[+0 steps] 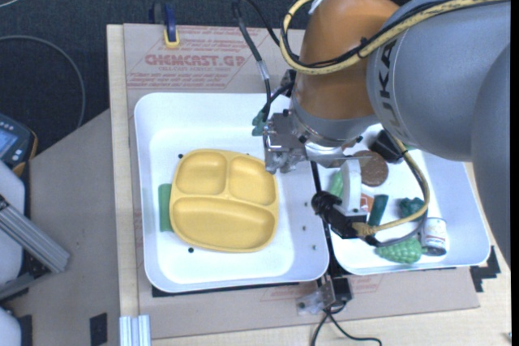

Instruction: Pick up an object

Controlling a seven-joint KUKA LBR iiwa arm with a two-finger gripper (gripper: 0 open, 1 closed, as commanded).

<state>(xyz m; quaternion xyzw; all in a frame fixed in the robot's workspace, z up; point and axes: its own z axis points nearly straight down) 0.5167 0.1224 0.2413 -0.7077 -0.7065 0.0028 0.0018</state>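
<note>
**Mia:** What is in the left bin point(150, 174)?

**Ben:** A yellow plate point(225, 200). It has three parts in it, two small ones on top and one long one below. It lies flat in the middle of the bin. A green thing point(165, 207) peeks out from under its left side.

**Mia:** Where is the arm point(422, 77)?

**Ben:** It comes in from the right. It is big and grey, with an orange band point(345, 28). It hangs over the place where the two bins meet.

**Mia:** And the gripper point(280, 151)?

**Ben:** It is low, just by the top right corner of the yellow plate. It looks very near the plate. I cannot tell if it touches.

**Mia:** Does it hold anything?

**Ben:** I cannot tell. The arm hides most of it from up here.

**Mia:** What is in the right bin point(478, 215)?

**Ben:** Lots of little things, close together. There is a brown round thing point(375, 171), partly under the arm. There is a bumpy green thing point(399, 252) near the front edge. A small white bottle point(435, 235) lies just beside it. A dark teal stick point(378, 209) lies near the middle.

**Mia:** What are the bins on?

**Ben:** A brown board point(195, 53) with red words on it.
</note>
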